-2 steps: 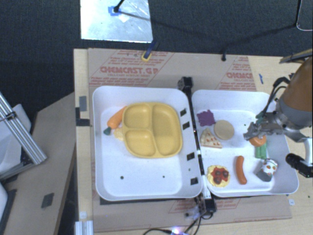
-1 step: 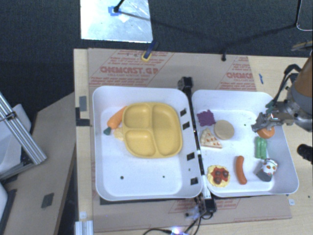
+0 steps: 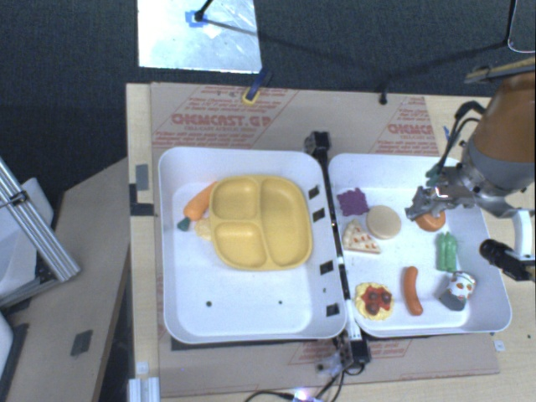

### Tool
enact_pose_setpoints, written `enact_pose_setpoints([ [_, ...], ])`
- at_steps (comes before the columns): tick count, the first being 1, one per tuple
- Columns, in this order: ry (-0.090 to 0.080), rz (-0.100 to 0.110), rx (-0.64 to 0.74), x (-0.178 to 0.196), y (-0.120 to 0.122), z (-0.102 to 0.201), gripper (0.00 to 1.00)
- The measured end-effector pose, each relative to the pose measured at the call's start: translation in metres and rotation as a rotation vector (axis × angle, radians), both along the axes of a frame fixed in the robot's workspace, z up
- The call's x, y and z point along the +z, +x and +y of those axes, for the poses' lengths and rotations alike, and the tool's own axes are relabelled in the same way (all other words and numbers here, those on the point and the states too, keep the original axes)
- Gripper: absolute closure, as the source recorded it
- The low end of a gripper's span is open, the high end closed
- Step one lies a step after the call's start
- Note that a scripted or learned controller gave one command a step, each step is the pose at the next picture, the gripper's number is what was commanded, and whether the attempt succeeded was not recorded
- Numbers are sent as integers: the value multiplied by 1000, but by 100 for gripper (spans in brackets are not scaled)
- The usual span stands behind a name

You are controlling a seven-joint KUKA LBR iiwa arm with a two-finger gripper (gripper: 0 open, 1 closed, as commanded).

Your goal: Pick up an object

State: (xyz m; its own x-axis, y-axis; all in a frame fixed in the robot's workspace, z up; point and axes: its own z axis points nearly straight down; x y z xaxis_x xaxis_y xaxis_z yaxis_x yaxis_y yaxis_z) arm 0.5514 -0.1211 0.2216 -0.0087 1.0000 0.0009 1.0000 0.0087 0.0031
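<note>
My gripper (image 3: 429, 204) hangs over the upper right part of the right bin (image 3: 499, 306), on the grey arm with its orange band. Right beneath it lies a small orange object (image 3: 433, 222), partly covered by the gripper. Whether the gripper touches it I cannot tell. Also in this bin are a purple grape bunch (image 3: 353, 200), a round beige bun (image 3: 384, 222), a pizza slice (image 3: 361, 239), a red sausage (image 3: 411, 290), a small round pizza (image 3: 374, 300), a green piece (image 3: 447, 251) and a grey-white object (image 3: 457, 290).
The left bin (image 3: 251, 312) holds a yellow divided plate (image 3: 255, 222) with a carrot (image 3: 198, 201) beside its left rim. A black divider (image 3: 328, 224) runs between the bins. A black fixture (image 3: 507, 260) juts in at the right bin's edge.
</note>
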Motion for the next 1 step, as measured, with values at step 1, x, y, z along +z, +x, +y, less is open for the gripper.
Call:
enact_pose_setpoints([
  [1, 0, 0, 2, 0, 27, 53, 100],
])
